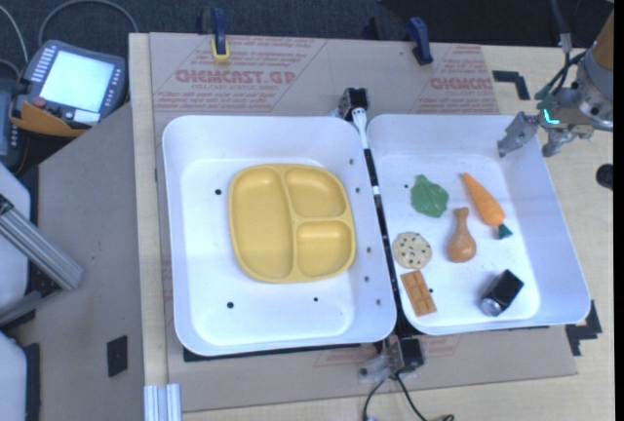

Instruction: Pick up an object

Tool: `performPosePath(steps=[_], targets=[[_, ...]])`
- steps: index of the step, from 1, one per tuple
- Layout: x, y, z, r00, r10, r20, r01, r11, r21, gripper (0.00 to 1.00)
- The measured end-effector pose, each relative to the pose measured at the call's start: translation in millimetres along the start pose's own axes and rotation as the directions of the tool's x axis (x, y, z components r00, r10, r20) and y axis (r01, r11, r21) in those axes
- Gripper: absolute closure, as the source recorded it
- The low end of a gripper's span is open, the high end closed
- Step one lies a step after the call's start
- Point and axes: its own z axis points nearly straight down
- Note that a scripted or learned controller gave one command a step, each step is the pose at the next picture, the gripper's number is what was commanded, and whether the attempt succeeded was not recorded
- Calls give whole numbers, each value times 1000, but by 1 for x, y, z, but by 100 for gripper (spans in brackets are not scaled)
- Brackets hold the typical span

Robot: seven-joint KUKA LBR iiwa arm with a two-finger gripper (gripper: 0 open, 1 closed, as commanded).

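The right bin (546, 205) holds several small items: a green leafy piece (429, 196), an orange carrot (484, 202), a brown drumstick (461, 238), a round cookie (412, 250), an orange wafer (418, 293) and a black block (502, 292). My gripper (535, 135) hangs over that bin's far right corner, above and to the right of the carrot. Its two grey fingers (513, 134) are spread apart, open, with nothing between them.
A yellow divided plate (291, 220) lies in the middle of the left bin (185, 214). A black-edged divider (370, 190) runs between the two bins. Blue clamps (219, 31) hold the board at the back. A tablet (73, 80) sits off the bench at far left.
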Motion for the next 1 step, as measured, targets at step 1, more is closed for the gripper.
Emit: performPosePath(steps=[1], targets=[[0, 0, -1, 1000, 0, 0, 0, 1000, -1, 0]])
